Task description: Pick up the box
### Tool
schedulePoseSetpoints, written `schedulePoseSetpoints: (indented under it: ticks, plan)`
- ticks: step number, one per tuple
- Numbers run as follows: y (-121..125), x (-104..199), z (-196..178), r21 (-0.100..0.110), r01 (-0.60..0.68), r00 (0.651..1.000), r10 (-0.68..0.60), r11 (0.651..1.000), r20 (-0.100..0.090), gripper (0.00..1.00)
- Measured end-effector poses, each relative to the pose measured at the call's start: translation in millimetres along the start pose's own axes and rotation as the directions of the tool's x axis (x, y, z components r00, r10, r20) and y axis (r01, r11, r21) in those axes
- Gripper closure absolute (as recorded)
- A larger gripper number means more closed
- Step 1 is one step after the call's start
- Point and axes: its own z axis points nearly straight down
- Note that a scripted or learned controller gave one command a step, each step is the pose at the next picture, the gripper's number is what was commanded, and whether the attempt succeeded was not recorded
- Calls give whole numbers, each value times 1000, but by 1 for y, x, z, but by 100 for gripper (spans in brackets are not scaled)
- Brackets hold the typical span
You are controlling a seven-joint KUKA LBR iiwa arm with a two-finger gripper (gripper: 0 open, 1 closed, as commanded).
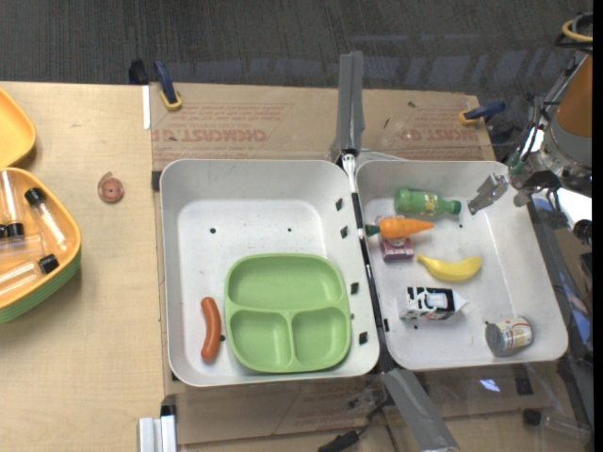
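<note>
In the right bin [542,281] a small black and white box [432,303] lies near the middle front. A smaller maroon box [398,247] sits just under a carrot [405,225], touching it. My gripper [489,194] hangs over the bin's back right corner, well right of the maroon box and up and to the right of the black and white one. It touches neither box and nothing shows in it. The grey arm with its orange band [572,111] comes in from the right edge.
Also in the right bin are a green bottle [426,201], a banana [451,267] and a tin can [510,336]. The left bin [188,205] holds a green divided plate [287,313] and a sausage [210,329]. Yellow trays [28,243] sit at far left.
</note>
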Motion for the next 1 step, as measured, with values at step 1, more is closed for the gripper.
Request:
schedulePoseSetpoints:
  ticks: [1]
  plan:
    - [5,115,74,-5,126,992,-126,992,0,0]
